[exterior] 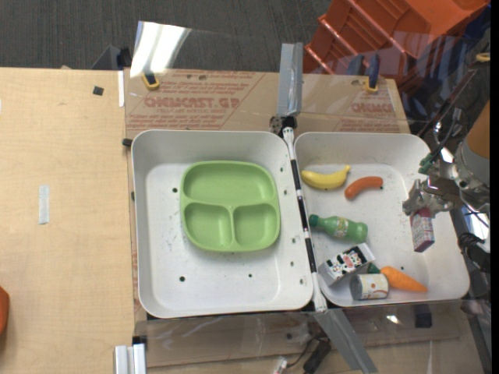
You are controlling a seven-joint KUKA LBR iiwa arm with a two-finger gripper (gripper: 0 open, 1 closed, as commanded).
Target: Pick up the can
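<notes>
The can (369, 286) is small and pale with an orange-and-white label. It lies on its side at the front edge of the right bin (390, 156), between a black-and-white box (347, 262) and a carrot (404, 279). My gripper (422, 204) hangs over the right side of that bin, well behind and to the right of the can. Directly below it is a small pink-and-white carton (422, 231), standing tilted; whether the gripper is touching it is unclear.
The right bin also holds a banana (325, 178), an orange sausage-shaped piece (363, 186) and a green bottle (338, 226). A green divided plate (231, 206) sits in the left bin (156, 232). An orange rack (398, 14) stands behind.
</notes>
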